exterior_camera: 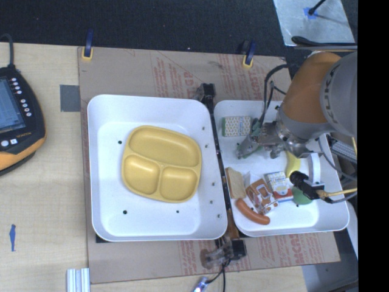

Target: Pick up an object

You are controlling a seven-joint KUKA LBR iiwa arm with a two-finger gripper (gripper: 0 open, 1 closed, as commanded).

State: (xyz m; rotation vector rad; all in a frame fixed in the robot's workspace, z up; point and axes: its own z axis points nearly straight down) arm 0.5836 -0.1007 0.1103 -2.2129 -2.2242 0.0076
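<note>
Gripper (246,149) hanging over the right bin (331,224), grip state too hard to tell. Green packet (236,126) just above it (toward the far rim), lying sideways.

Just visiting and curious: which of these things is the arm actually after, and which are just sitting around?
For the job: gripper; right bin with sausage, sponge, snack packets.

Lying about: left bin, yellow tray, handheld controller, clamps.

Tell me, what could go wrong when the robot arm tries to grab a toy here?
The gripper hangs low in the right bin, where the hot dog, snack packet and other bits lie crowded, so it might bump or pinch two. It could also close on nothing.
</note>
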